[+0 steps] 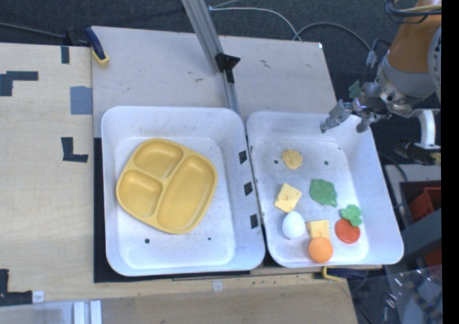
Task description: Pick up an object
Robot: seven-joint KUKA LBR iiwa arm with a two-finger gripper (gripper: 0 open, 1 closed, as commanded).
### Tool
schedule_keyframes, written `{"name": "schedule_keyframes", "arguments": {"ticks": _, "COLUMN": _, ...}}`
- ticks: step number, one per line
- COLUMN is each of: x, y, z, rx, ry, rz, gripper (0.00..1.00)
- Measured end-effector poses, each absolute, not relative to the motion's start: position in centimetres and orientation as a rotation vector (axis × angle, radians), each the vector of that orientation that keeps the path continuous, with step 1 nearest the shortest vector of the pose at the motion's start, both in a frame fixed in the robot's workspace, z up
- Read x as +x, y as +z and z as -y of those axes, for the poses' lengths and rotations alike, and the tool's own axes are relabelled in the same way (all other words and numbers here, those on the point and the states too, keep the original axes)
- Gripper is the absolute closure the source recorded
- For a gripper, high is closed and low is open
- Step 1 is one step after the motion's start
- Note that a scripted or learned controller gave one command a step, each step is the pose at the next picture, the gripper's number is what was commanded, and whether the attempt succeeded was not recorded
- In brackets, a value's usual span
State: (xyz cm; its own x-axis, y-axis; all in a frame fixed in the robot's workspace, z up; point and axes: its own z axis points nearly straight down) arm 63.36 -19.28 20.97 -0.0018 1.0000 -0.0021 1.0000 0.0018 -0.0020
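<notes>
The right bin (pixel 358 172) holds several toy foods: a tan cookie (pixel 292 159), a yellow cheese wedge (pixel 287 198), a green leaf (pixel 323 192), a white egg (pixel 292 226), a small yellow block (pixel 318 229), an orange ball (pixel 320 249) and a red tomato with a green top (pixel 348 229). My gripper (pixel 346 119) hovers over the bin's far right corner, well away from the food. Its fingers stand apart with nothing between them.
The left bin (pixel 115 244) holds a yellow divided plate (pixel 166 184). A slanted metal pole (pixel 201 18) rises behind the bins, and a cable (pixel 315 27) runs across the bench top. The grey arm with its orange band (pixel 416 43) enters from the right.
</notes>
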Motion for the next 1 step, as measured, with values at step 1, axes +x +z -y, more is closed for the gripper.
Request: {"name": "schedule_keyframes", "arguments": {"ticks": 1, "x": 64.91, "y": 8.53, "z": 21.02, "rx": 2.221, "ry": -0.007, "rz": -2.224, "gripper": 0.00}}
